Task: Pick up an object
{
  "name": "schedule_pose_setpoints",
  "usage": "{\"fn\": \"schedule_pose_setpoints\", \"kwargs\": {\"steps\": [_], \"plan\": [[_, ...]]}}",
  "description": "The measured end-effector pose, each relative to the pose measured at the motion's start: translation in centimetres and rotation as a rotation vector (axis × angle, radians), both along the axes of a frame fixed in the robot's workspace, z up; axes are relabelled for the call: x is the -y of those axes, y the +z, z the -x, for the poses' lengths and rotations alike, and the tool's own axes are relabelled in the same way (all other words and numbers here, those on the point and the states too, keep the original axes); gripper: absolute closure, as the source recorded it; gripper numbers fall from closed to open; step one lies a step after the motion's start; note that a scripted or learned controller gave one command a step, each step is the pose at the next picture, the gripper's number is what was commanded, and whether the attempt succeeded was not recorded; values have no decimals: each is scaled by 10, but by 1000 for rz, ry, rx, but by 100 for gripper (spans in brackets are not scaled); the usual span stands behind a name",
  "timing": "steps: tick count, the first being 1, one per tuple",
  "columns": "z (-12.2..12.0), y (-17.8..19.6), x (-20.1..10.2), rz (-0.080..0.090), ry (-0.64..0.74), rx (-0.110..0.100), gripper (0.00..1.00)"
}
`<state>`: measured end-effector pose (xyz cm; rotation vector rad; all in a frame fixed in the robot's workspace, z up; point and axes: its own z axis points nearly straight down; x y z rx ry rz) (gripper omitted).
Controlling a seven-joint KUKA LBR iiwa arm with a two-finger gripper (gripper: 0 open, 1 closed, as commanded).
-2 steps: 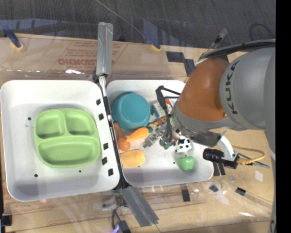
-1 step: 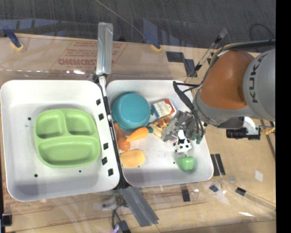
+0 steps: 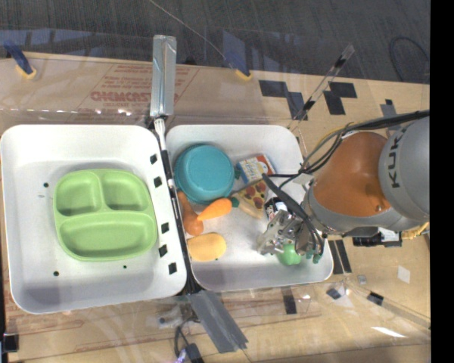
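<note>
low in the right bin (image 3: 212, 278), the gripper (image 3: 287, 240) hangs over a small green object (image 3: 290, 257); whether its jaws grip it, i cannot tell. it looks light, smooth, best pinched across its middle. farther up sit a carrot (image 3: 216, 209) and teal bowl (image 3: 203, 172).

Green divided plate (image 3: 104, 214) in left bin (image 3: 15, 203).

A light wooden bench (image 3: 76, 82) sits on dark grey carpet (image 3: 76, 6). Clear plastic sheeting (image 3: 212, 89), held by blue tape (image 3: 19, 60), covers the benchtop.
</note>
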<state>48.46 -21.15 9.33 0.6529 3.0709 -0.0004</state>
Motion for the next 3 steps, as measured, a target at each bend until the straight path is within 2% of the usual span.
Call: {"fn": "schedule_pose_setpoints", "kwargs": {"steps": [1,2,3], "plan": [[-14,124,-40,0,-256,7,100],[8,29,-1,-2,31,-5,100],[7,2,-1,-1,-33,-1,100]]}}
